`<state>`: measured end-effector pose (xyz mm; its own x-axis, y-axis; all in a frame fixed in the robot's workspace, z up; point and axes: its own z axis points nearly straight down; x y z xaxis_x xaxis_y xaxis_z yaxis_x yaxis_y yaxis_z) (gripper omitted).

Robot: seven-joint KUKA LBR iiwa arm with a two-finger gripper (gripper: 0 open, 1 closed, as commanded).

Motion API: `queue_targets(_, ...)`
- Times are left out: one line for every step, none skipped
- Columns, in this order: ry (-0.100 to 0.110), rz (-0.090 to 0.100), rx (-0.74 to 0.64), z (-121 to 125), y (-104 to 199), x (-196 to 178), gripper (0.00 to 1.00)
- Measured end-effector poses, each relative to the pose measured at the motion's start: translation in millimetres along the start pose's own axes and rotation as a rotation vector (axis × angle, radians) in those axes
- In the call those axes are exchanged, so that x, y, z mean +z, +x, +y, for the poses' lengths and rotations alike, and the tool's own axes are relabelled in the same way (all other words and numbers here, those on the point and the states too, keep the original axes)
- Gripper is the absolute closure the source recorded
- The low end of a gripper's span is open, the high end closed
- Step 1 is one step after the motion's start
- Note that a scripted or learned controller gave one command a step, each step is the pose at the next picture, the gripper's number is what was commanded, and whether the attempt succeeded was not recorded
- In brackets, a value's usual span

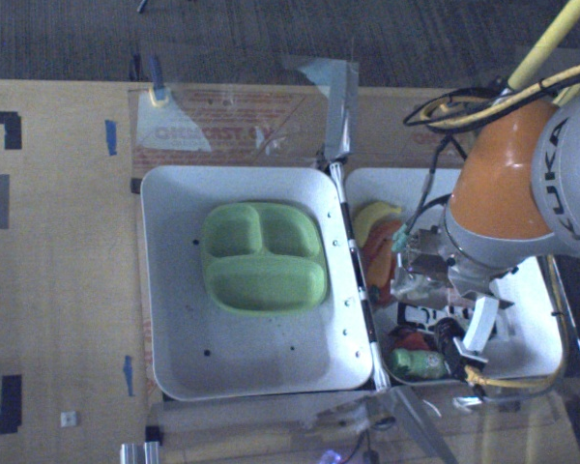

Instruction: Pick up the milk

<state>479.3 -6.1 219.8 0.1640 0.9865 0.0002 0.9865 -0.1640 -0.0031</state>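
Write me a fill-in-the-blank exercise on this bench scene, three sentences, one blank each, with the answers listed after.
1. The divided tray lying in the left bin is ____ in colour.
2. The arm's wrist hangs over the ____ bin, above the pile of items.
3. The band on the arm above the wrist is ____.

Missing words: green; right; orange
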Motion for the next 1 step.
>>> queue_targets(0.002, -0.001, 0.245, -2.4, 9.8, 12.7, 1.0)
